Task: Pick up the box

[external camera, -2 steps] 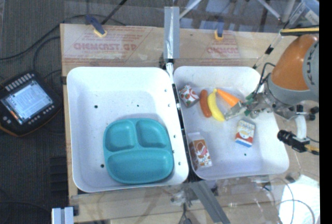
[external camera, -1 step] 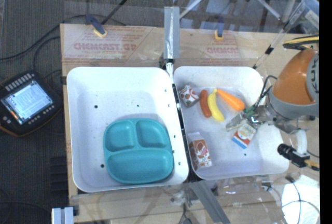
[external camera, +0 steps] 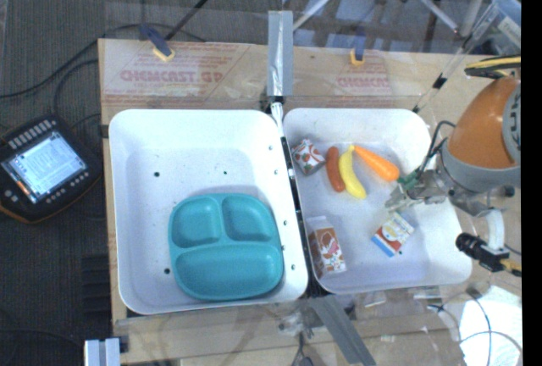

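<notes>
A brown box (external camera: 326, 250) lies flat in the right bin (external camera: 440, 271), near its front left corner. To its right lies a smaller white box (external camera: 393, 234) with blue and red print, tilted. A small red and white carton (external camera: 307, 156) sits at the bin's back left. My gripper (external camera: 405, 191) hangs over the right half of the right bin, just above and behind the white box and beside the carrot's tip. Nothing can be seen held in it. The arm's orange band (external camera: 481, 134) is above the bin's right rim.
A sausage (external camera: 336, 169), a banana (external camera: 353, 174) and a carrot (external camera: 376, 162) lie together at the back middle of the right bin. The left bin (external camera: 135, 186) holds a teal divided plate (external camera: 225, 246). A pendant (external camera: 44, 166) lies off the bench at left.
</notes>
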{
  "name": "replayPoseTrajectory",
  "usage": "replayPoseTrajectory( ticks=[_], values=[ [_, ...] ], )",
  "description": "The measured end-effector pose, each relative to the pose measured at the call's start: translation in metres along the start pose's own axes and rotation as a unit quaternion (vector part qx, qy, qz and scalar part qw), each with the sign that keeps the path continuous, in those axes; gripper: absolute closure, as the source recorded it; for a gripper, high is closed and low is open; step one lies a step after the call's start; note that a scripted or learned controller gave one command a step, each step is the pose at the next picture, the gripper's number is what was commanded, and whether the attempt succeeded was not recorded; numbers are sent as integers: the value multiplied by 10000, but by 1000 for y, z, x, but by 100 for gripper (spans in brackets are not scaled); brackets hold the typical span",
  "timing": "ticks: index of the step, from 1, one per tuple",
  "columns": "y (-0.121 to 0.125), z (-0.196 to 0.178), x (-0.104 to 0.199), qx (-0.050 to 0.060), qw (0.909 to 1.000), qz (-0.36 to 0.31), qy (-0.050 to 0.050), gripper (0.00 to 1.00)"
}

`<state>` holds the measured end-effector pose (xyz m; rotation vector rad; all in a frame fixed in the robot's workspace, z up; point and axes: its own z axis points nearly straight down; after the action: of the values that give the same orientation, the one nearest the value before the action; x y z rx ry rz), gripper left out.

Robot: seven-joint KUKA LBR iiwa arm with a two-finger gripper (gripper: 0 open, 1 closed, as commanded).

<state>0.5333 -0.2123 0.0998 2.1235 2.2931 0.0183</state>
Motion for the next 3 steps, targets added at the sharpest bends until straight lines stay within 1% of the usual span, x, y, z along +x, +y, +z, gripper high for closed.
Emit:
replayPoseTrajectory(
  ticks=[1, 2, 3],
  values=[
    [0, 0, 0, 2, 10000, 3, -1, 0],
    [-37, 5, 39, -33, 9977, -681, -61, 0],
    [-45, -7, 55, 107, 9987, -495, 37, 0]
  ],
)
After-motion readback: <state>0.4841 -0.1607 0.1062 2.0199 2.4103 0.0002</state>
